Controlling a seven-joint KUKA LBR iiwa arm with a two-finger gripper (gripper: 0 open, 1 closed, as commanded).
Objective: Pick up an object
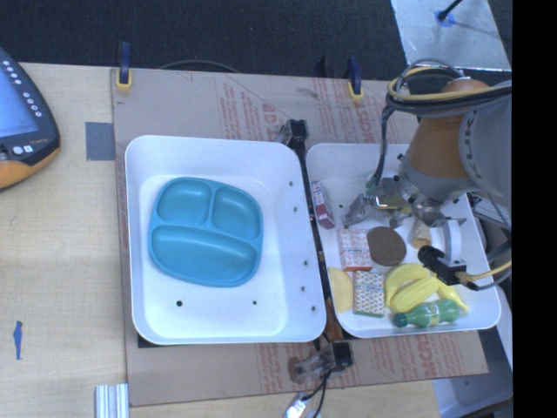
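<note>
bench (61,259): light wood | floor (218,16): dark | cardboard sheet (235,103) clamped w/ blue clamps (124,64)

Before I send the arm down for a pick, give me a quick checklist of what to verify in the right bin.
1. Gripper over the right bin, above the objects: ok.
2. Object between the jaws: cannot tell; metal parts blur together.
3. Pick targets present: ok. Brown disc, yellow banana, green bottle and patterned packet lie in the bin.
4. Targets apart: not ok; banana and bottle touch.
5. Left bin ready as a drop spot: ok; it holds a blue divided plate.
6. Cable off the objects: cannot tell.
</note>
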